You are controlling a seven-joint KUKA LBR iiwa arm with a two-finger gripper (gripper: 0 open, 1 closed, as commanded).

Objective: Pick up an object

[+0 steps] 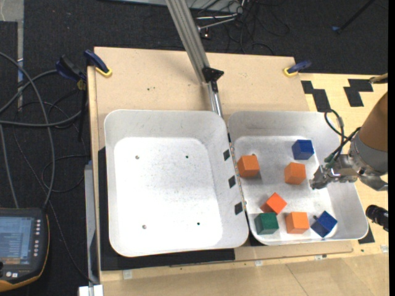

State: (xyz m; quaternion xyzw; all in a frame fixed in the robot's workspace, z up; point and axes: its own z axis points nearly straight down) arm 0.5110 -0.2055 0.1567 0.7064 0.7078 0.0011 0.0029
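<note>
The gripper (pixel 318 180) is hovering just right of an orange cube (pixel 295 172), finger state unreadable, so it is needing to centre over the cube before descending.

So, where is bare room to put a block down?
The left bin has a wide bare floor. The right bin is crowded: seven blocks, with small free patches along its far wall and left of the green block.
</note>
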